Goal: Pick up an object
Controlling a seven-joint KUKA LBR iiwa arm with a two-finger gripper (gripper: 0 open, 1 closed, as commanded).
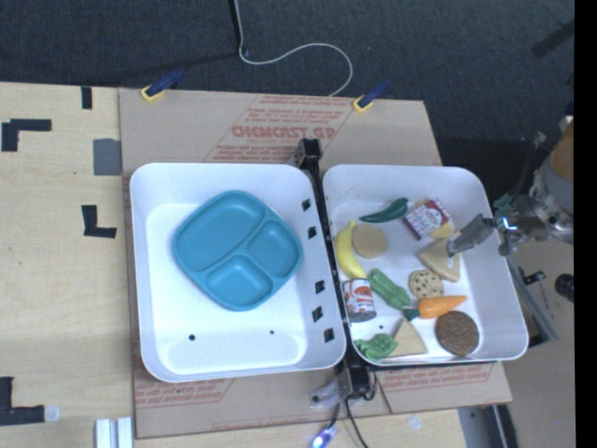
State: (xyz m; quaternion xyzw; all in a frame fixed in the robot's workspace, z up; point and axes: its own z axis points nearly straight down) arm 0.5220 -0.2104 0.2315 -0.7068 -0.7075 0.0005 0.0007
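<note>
We see the grey metal gripper (469, 235) low over the right white bin (480, 194), beside a pale yellow cheese wedge (440, 262). It looks empty, though we cannot tell if it is open.

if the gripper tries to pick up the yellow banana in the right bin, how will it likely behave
The curved yellow toy banana looks like smooth moulded plastic, so it is probably stiff, light and a little slippery. Its bent shape may make it pivot rather than roll. It lies by the right white bin's inner wall, touching a round tan biscuit, which would likely get nudged.
</note>
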